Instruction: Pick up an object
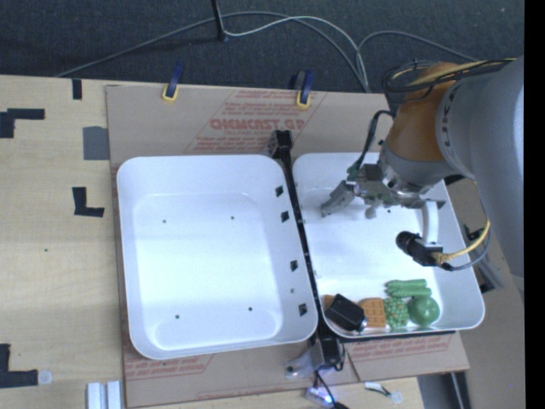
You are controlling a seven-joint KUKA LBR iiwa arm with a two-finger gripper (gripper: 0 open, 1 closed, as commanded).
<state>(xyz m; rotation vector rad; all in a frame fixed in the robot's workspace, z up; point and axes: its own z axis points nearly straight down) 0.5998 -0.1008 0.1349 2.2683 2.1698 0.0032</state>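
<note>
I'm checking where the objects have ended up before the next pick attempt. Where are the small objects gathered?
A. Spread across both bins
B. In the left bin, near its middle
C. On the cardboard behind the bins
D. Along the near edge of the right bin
D: the black object, orange piece and green items sit along the near edge of the right bin.

Two white bins sit side by side on a cardboard sheet [255, 122], which two clamps [173, 85] pin at its far edge. The left bin [204, 254] holds nothing. The arm [443, 126] reaches over the right bin [375, 254]; its gripper [351, 196] hangs above the far part of that bin, fingers spread, nothing between them. Along the near wall of the right bin lie a black object [346, 313], an orange object [371, 310] and green objects [411, 303], well apart from the gripper.
</note>
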